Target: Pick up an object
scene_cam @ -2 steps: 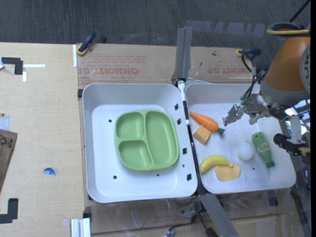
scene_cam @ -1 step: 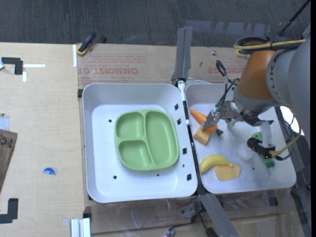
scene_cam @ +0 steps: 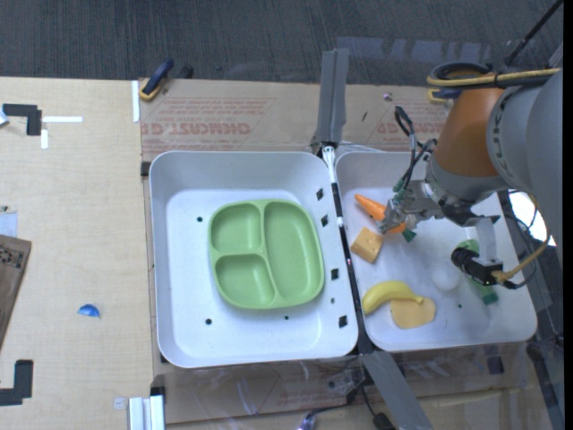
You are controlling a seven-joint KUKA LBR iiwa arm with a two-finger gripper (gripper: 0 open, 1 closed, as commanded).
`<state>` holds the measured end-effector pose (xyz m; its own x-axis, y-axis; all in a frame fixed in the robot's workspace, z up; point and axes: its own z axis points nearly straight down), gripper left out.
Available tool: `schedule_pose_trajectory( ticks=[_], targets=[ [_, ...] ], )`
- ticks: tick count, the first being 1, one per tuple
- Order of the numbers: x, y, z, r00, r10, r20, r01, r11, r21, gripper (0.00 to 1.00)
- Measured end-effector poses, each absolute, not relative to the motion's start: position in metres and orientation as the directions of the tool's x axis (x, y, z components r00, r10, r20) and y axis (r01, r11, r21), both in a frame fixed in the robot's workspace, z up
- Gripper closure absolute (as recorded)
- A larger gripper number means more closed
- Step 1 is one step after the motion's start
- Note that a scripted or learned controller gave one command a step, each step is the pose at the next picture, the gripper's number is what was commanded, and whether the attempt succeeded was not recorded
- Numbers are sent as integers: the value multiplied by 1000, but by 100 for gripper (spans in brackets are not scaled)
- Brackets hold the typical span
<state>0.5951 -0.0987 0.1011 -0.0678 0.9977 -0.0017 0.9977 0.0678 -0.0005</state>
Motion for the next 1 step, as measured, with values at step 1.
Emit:
schedule_pose_trajectory(
  ticks=[1],
  targets=[
    [636, -81, 192, -59, 998, -2, 998, 59, 0, 100]
  ],
)
